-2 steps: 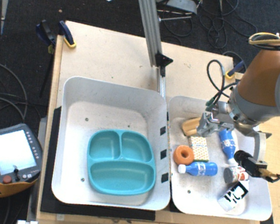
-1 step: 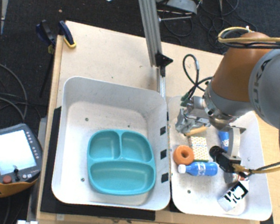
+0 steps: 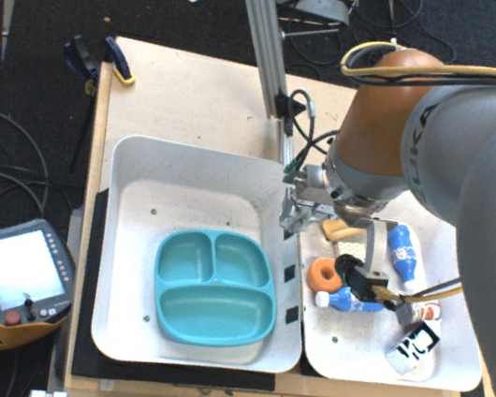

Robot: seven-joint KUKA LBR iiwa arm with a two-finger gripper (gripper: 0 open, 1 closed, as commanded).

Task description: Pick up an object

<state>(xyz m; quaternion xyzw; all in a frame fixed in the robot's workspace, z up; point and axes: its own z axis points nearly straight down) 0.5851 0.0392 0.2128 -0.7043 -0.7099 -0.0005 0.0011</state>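
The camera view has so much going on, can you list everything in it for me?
Bins: two, white, side by side on the bench; left, right.
Divided tray: one, teal, three compartments, in the left bin.
Ring: one, orange, in the right bin.
Bottle: one, blue and white, in the right bin.
Small clutter around the ring: blue, tan and black-and-white pieces, too jumbled to name.
Bench: one, pale wood.
Clamp: one, blue and yellow, at the bench's far left corner.
Handheld control pad: one, grey and orange, on the floor at left.
Arm: one, grey with an orange band, reaching in from the right.
Gripper: one, over the bins' shared edge.
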